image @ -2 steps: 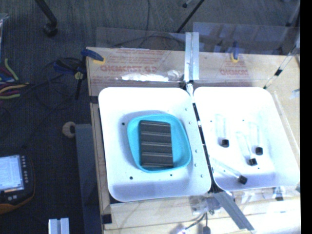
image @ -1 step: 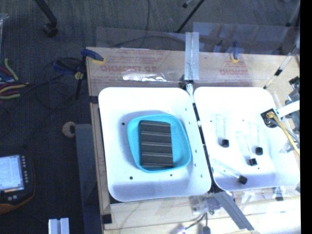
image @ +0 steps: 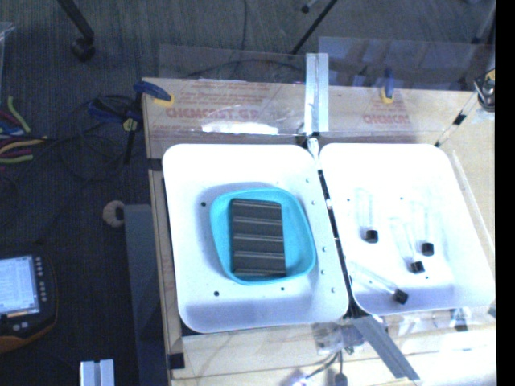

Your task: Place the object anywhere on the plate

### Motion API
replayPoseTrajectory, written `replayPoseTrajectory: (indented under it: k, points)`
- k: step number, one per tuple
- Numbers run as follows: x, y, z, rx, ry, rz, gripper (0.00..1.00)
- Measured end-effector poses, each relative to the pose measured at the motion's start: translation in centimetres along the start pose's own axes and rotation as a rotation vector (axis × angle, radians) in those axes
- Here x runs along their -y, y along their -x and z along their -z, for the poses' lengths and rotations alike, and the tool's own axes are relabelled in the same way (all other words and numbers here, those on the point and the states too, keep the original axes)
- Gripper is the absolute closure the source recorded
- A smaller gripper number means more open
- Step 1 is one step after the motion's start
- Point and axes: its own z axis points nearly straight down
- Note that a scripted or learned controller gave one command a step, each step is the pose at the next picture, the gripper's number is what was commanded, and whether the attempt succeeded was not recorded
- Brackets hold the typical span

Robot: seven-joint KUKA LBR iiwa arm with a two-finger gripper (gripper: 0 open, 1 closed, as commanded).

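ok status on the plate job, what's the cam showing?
Dark ribbed block lies flat on the blue plate, left bin. Clear tubes with black caps loose in right bin. Nothing on top of the block.

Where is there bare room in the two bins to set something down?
Left bin: the blue plate fills the middle, a dark ribbed block covering most of it; bare white strips run along the bin's far, left and near walls. Right bin: clear tubes with black caps crowd the middle and near side; the far part is bare.
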Motion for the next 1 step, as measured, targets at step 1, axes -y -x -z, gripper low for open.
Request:
replayPoseTrajectory:
  k: [1]
  points:
    - [0.95, 4.17, -11.38, 0.001, -0.004, 0.001, 0.00]
